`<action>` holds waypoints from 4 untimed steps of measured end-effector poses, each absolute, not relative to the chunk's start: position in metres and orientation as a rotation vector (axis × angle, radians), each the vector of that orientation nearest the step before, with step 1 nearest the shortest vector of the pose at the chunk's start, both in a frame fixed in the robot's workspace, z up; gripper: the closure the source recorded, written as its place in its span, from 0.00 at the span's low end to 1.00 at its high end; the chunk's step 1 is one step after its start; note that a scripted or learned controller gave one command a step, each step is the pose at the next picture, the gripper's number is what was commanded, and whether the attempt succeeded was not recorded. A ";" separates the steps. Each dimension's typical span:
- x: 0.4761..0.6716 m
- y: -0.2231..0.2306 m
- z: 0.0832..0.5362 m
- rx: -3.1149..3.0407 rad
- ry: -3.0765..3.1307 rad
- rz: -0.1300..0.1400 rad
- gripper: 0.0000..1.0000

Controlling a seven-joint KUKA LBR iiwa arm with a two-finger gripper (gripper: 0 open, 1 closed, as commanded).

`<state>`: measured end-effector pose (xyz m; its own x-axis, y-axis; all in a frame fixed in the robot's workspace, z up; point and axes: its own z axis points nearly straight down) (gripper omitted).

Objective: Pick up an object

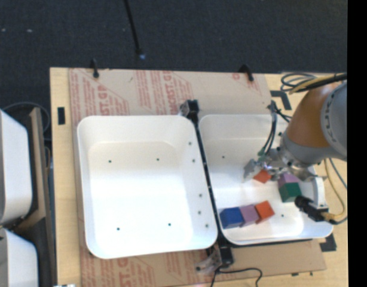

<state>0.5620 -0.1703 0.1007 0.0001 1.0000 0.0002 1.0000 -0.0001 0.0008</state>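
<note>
the arm [315, 124] reaches in from the right over the right bin [231, 136], its claw [268, 171] low near the bin's middle. an orange block [262, 176] sits right at the claw, touching or just under it (whether it lies between the fingers i cannot tell, nor how wide they stand). just beside it to the right are a purple block [289, 177] and a green block [289, 191]. near the bin's front edge a blue block [231, 217], a lilac block [250, 214] and a second orange block [265, 210] stand in a touching row. the left bin [141, 184] lies alongside on the worktop [64, 160].
</note>
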 end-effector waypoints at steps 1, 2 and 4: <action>0.565 -0.165 0.101 2.221 2.221 0.001 0.00; 0.572 -0.162 0.101 2.221 2.221 0.001 0.00; 0.573 -0.100 0.144 2.215 2.225 0.004 1.00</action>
